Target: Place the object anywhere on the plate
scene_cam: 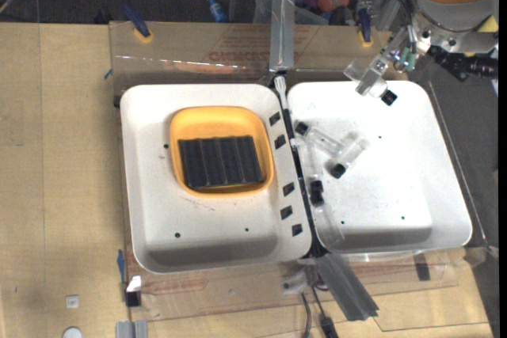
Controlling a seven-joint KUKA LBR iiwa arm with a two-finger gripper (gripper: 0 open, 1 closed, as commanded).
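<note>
There is faint reddish print on the cardboard sheet that lies along the far edge of the two bins, but the letters are too blurred to read. No other text, label, brand, number or sign can be read anywhere on the bench.

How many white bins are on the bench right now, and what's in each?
2. The left bin holds an orange plate bearing a dark ribbed object. The right bin holds a clear plastic object near its left side.
</note>
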